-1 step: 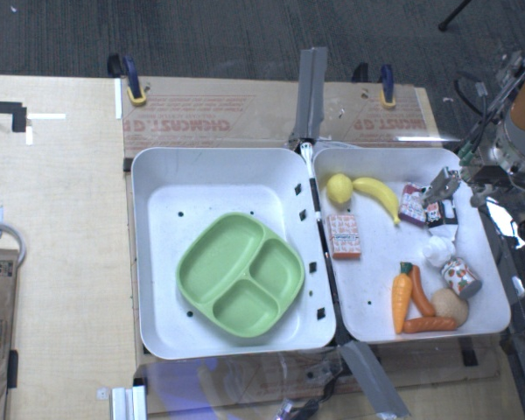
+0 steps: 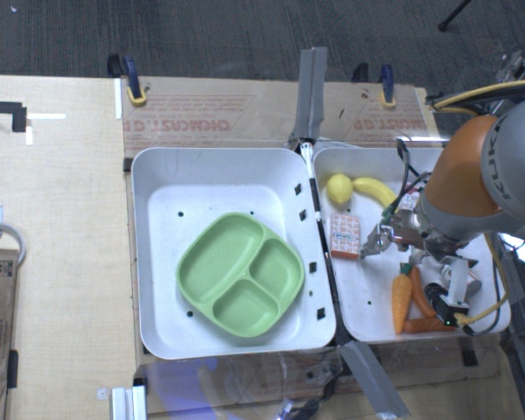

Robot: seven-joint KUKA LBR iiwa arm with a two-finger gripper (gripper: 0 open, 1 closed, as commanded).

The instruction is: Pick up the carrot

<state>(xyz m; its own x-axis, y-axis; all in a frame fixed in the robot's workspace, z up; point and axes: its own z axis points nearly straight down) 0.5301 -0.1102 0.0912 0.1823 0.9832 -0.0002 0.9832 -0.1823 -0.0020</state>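
The carrot (image 2: 402, 301) lies in the right bin (image 2: 367, 322), toward its near right part, its length running near-to-far with the green top at the far end. More orange lies beside it on the right and along the near edge, partly under the arm's cabling; whether that is a second carrot or part of the same item cannot be settled from this view.

The gripper (image 2: 378, 240) sits over the middle of the right bin, to the left of and farther than the carrot's leafy end. Whether the jaws are open or closed cannot be told; the wrist and its fittings mask them. Nothing is seen between them, so no hold on the carrot can be confirmed.

Other contents of the right bin: a lemon (image 2: 339, 188) and a banana (image 2: 375, 189) at the far side, touching or nearly so, and a small red and white packet (image 2: 345, 236) against the left wall, just beside the gripper. The left bin (image 2: 157, 234) carries a green divided plate (image 2: 240, 275).

Risks, as judged:
- The gripper stands closer to the packet than to the carrot body; a descent from here could strike or seize the packet instead.
- The carrot tapers and is rounded; a closure near the leafy tip may slip off.
- The adjoining orange item could be taken together with the carrot or wedge the jaws apart.
- Loose cables (image 2: 472, 309) over the near right corner may snag or drag the carrot.
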